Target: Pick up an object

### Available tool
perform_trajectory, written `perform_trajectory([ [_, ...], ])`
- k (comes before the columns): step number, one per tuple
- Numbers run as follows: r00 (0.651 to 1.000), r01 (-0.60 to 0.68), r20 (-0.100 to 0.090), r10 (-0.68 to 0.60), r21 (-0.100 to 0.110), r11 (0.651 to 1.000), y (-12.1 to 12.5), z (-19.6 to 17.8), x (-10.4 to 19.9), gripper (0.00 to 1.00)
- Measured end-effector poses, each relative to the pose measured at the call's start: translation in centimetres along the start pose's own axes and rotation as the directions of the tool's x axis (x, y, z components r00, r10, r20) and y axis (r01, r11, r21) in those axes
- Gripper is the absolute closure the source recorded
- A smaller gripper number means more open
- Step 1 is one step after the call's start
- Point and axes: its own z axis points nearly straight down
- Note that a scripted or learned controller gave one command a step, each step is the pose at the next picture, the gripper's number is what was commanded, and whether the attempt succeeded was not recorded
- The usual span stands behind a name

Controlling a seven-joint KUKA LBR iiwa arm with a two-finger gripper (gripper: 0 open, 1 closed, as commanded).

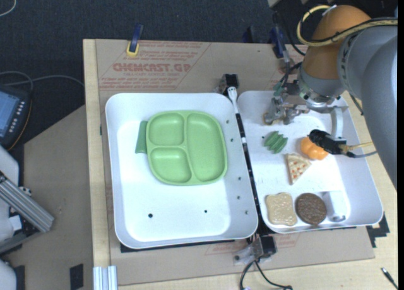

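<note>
In the right bin (366,201), near to far: a tan cracker (280,209), brown cookie (311,208), pizza wedge (296,167), orange piece (312,148), green piece (275,141). All look small, light, stiff; pinch across their width. The claw (282,113) hovers beyond; its grip cannot be told.

Glossy plastic bins (126,175); matt green plastic tray (187,146)

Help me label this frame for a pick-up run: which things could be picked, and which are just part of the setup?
Could be picked:
green pea pod
orange piece
pizza slice
bread slice
brown patty
The hand hangs above them.

Setup:
green divided plate
left bin
right bin
yellow clamp
</note>
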Motion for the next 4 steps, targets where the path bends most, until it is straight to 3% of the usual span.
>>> perform_trajectory([
  [1, 1.000, 0.000, 0.001, 0.000, -0.014, 1.000, -0.1, -6.0, -0.8, 1.00],
  [2, 1.000, 0.003, 0.001, -0.003, -0.014, 1.000, 0.3, -12.2, -0.1, 1.00],
  [3, 1.000, 0.002, 0.000, -0.002, -0.010, 1.000, 0.3, -12.9, -0.1, 1.00],
  [4, 1.000, 0.002, -0.002, -0.002, -0.002, 1.000, -4.4, -13.5, 2.5, 1.00],
])
